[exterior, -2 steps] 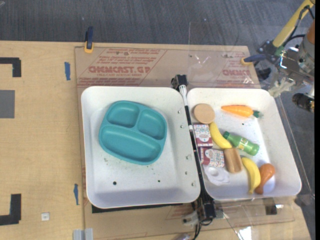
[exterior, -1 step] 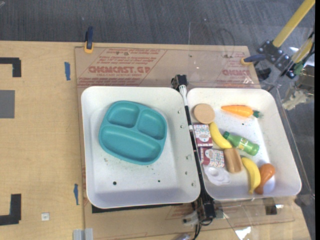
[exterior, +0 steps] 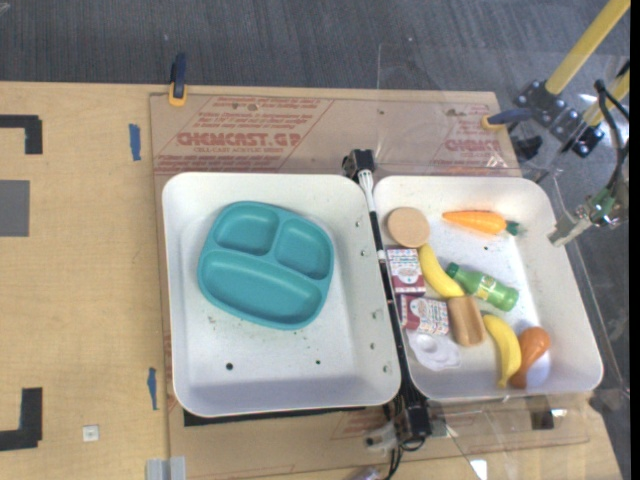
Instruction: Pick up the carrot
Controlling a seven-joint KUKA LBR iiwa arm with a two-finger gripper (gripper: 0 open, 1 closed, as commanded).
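2 bins; carrot [exterior: 477, 222] lies in the right one (claw [exterior: 600, 208] half cut off, grip unclear)

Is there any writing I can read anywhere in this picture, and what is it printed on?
"CHEMCAST GP", in red, repeated upside down on the clear sheet's protective film behind the left bin.
More red print on the film behind the right bin: too faint to read.
Red and white cartons in the right bin: printing too small to read.
Green bottle: no legible label.
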